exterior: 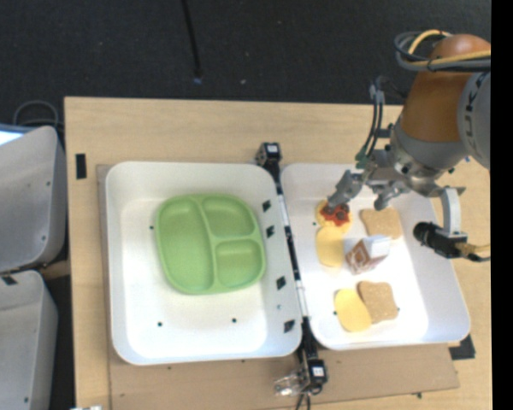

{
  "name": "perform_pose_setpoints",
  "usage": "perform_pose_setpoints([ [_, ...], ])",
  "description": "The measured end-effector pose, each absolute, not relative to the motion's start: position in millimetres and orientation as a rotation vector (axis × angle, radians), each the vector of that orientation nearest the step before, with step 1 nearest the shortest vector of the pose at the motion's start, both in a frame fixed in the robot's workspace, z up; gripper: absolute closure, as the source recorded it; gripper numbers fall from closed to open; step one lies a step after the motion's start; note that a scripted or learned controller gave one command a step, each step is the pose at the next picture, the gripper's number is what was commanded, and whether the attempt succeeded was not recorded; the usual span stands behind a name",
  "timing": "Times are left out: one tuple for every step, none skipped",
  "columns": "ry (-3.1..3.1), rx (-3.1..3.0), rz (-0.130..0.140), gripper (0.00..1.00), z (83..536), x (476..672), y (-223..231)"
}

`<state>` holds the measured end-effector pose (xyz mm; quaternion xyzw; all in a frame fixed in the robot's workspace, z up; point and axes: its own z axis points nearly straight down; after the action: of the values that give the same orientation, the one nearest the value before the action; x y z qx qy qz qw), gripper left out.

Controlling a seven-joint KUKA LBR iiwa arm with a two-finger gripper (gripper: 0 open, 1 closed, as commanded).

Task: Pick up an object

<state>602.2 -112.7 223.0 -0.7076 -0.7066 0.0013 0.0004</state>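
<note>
My gripper [359,200] hangs over the back part of the right bin [440,306], open, with nothing between its fingers. Its left fingertip [335,202] is right above a small red and orange object [334,215]. Its right fingertip [383,200] sits just behind a slice of toast [382,223]. Nearer the front lie a pale yellow piece [329,248], a brown and white carton [365,254], a yellow disc [352,311] and a second brown bread slice [380,301].
A green divided plate [211,243] lies in the left bin [128,314]. A ridge with black clips [284,246] separates the two bins. The arm's orange band [436,101] rises at the right. A black cable fitting [436,237] overhangs the right bin's edge.
</note>
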Motion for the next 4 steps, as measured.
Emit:
perform_pose_setpoints([
  [-2.218,-2.222,0.006,0.0,167,592.4,-110],
  [-2.216,-2.226,0.005,0.0,108,599.4,-115],
  [-2.212,-2.236,-0.003,1.0,123,601.1,-116],
  [-2.221,-2.228,-0.004,1.0,166,605.2,-116],
])
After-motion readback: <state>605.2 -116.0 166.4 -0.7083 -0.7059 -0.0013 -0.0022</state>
